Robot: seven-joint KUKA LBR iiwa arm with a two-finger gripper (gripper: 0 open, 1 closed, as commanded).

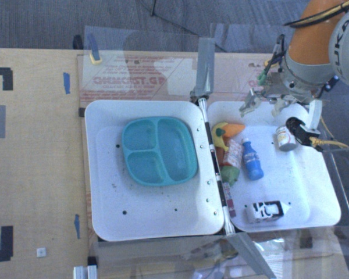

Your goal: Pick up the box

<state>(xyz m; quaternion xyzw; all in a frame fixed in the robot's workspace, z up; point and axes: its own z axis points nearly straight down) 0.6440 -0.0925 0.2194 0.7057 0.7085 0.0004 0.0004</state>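
Your box (pixel 265 211) lies flat near the front of the right bin (pixel 323 185), well apart from the gripper (pixel 266 100); it looks light and stiff, so pinch its short sides, though I cannot tell how the jaws stand.

the one camera sat fixed above the bench (pixel 35 156) and looked down at a slant, far enough back to take in both white bins, the left bin (pixel 104 214) and the right bin (pixel 314 202), whole. grey floor (pixel 58 10) ran along the top edge, and the arm (pixel 323 34) entered at upper right.
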